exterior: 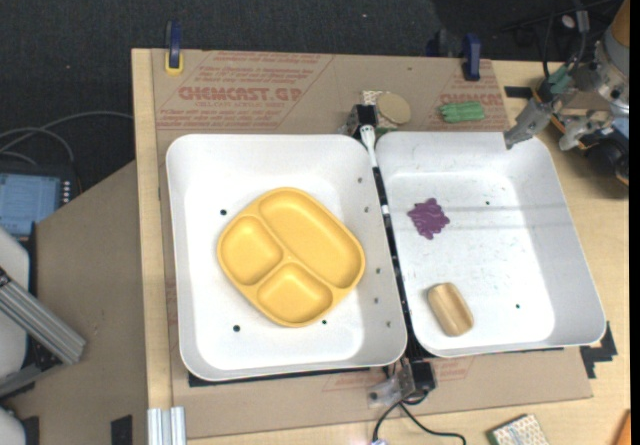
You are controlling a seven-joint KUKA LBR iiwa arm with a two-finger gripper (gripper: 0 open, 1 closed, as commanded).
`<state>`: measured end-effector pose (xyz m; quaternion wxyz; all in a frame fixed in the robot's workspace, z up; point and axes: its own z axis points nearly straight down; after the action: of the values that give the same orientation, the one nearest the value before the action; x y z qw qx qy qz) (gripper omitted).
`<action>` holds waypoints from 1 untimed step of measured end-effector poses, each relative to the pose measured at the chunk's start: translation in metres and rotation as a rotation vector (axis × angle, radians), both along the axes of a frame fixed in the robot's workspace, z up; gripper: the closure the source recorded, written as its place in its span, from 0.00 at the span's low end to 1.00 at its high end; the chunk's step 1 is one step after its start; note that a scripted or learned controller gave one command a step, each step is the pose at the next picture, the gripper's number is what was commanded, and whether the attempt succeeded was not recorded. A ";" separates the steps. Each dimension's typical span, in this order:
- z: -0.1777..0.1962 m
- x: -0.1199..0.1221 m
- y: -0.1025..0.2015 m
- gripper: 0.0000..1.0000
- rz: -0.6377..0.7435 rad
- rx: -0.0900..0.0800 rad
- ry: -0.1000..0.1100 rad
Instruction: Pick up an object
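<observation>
A small purple bunch-shaped object (428, 217) lies in the upper left part of the right bin (560, 233). A tan, bread-like cylinder (450, 309) rests near that bin's front edge. A yellow three-compartment plate (290, 255) sits in the middle of the left bin (190, 193). My gripper (543, 136) hovers over the right bin's far right corner, well away from the objects. Its fingers (522, 125) are spread apart with nothing between them.
A green object (462, 113) and a round tan disc (395, 110) lie on the cardboard bench behind the bins. Blue clamps (174, 45) hold the board's back edge. Cables and a mount (366, 119) stand at the seam between the bins.
</observation>
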<state>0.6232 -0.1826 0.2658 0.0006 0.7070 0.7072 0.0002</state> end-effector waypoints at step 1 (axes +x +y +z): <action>-0.188 -0.039 -0.002 0.00 -0.002 0.003 0.009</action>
<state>0.5845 -0.1845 0.0781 -0.0035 0.7078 0.7064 -0.0018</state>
